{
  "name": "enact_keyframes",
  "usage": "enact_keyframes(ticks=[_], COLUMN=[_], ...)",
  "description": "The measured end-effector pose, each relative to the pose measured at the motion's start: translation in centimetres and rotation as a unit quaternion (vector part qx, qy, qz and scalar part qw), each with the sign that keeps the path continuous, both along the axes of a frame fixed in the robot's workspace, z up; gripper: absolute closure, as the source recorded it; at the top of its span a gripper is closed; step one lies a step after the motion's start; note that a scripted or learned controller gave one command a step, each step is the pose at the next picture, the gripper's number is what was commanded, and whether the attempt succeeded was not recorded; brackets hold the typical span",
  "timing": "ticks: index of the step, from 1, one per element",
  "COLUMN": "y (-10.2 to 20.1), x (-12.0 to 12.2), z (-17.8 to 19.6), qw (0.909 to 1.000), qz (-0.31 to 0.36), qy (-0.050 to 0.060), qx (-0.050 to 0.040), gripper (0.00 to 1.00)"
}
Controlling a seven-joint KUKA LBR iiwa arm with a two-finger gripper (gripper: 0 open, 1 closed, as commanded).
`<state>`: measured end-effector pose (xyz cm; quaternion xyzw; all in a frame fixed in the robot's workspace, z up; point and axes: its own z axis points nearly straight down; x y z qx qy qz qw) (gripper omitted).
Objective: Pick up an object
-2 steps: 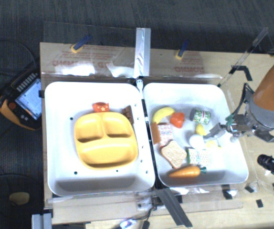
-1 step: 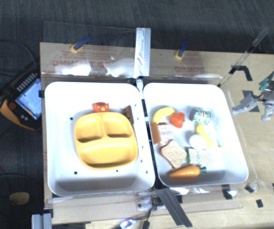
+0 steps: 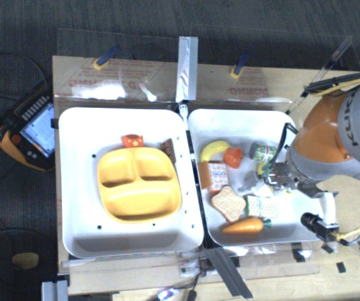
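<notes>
A: Where's the gripper (image 3: 269, 179)?
B: Low in the right bin (image 3: 280, 119), beside the green can (image 3: 263, 152); whether it is parted or closed, I cannot tell.
A: What lies around it?
B: A slice of toast (image 3: 228, 202) and a carrot (image 3: 243, 226) nearer the front, a banana (image 3: 214, 148) and a red piece (image 3: 232, 157) further left.
A: And the left bin (image 3: 79, 231)?
B: A yellow divided tray (image 3: 139, 184) sits in it.

I am seeing my arm (image 3: 330, 137) reaching in from the right, its grey body and orange band sitting high at the frame's edge; the wrist is bending down and leftward; the gripper (image 3: 269, 178) is hanging low at the arm's tip; I am not making out how its tip is set from here.
</notes>
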<state>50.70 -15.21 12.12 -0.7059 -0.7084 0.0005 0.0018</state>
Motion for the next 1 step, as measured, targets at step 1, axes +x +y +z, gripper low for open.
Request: enact_keyframes(ticks=[1], y=[-2.12], x=[7.16], z=[-2.81], qw=[0.9990], qz=[0.046], qy=[-0.001], qx=[-0.0002], gripper=[0.00])
